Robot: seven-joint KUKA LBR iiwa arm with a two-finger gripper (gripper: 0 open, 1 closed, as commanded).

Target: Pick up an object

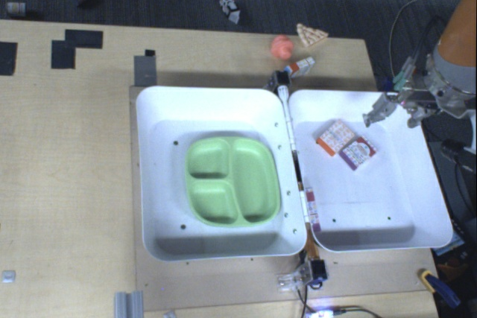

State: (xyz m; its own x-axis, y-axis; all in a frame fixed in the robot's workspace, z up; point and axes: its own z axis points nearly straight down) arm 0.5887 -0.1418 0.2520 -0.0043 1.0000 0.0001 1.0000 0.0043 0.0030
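a pale wooden desk (67,160) stands on dark grey carpet and carries two shallow white plastic bins set side by side. the left white bin (160,115) holds a light green plastic divided tray (232,181) with three compartments, lying flat near the bin's middle. the right white bin (417,197) holds two small flat packets in its upper half: an orange and white printed packet (335,138) and, touching it on the side nearer the bin's right wall, a purple and white printed packet (357,153). the grey arm with its orange band (456,41) comes in above the right bin's upper right corner, and the hand (393,112) hangs over that corner's rim, near the two packets but apart from them. its fingers look spread and nothing sits between them. beyond the bins' far edge, on the desk, lie a small pink-orange ball (282,47), a tan wedge-shaped toy (311,34) and a small red and white tube (300,68). black rectangular marks (74,47) sit on the desk well left of the left bin.
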